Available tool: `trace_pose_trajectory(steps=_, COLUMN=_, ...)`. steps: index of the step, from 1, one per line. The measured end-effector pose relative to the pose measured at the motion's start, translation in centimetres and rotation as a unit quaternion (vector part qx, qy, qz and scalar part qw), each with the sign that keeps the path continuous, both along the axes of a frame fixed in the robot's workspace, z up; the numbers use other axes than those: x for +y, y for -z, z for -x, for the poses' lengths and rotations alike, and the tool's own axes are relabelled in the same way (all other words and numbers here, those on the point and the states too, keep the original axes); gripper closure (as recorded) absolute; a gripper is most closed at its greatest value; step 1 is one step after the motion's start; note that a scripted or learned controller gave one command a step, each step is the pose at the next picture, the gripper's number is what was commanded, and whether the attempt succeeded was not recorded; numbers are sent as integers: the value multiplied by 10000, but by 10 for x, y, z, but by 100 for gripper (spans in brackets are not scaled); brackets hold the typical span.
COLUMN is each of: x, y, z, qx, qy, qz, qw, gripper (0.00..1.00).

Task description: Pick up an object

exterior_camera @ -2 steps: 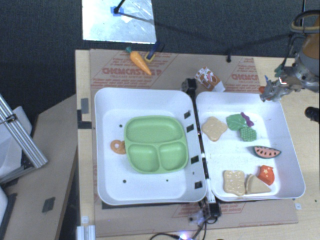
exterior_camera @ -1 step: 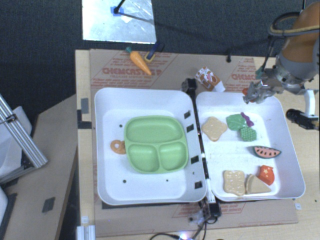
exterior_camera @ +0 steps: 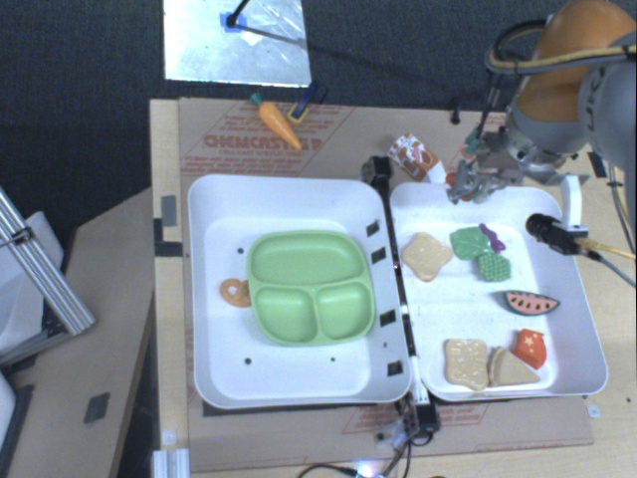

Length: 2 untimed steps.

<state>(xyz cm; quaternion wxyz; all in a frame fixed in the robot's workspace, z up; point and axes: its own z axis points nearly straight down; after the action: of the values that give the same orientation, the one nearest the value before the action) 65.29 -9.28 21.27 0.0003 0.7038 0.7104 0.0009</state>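
Observation:
My gripper [exterior_camera: 468, 184] hangs over the far edge of the right bin [exterior_camera: 577, 297], slightly above its rim. Nothing is visible between its tips. In that bin, nearest the gripper, lie a green leafy piece with a purple bit [exterior_camera: 470, 241] and a tan bread-shaped piece [exterior_camera: 426, 255]. A green textured block [exterior_camera: 494, 266], a watermelon slice [exterior_camera: 530, 303], a red tomato-like piece [exterior_camera: 530, 347], a toast slice [exterior_camera: 465, 361] and a tan wedge [exterior_camera: 514, 368] lie further forward.
The left bin [exterior_camera: 214, 227] holds a green divided plate [exterior_camera: 309, 287] and a small orange ring [exterior_camera: 235, 293]. Behind the bins on the bench lie a red and white packet [exterior_camera: 413, 157] and a toy carrot [exterior_camera: 279, 124]. A foil sheet [exterior_camera: 236, 25] lies at the back.

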Motion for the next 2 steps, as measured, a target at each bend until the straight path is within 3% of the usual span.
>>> trace_pose_trajectory(steps=2, x=102, y=-16, z=2, qx=-4, qy=-5, qz=-6, qw=10000, gripper=100)
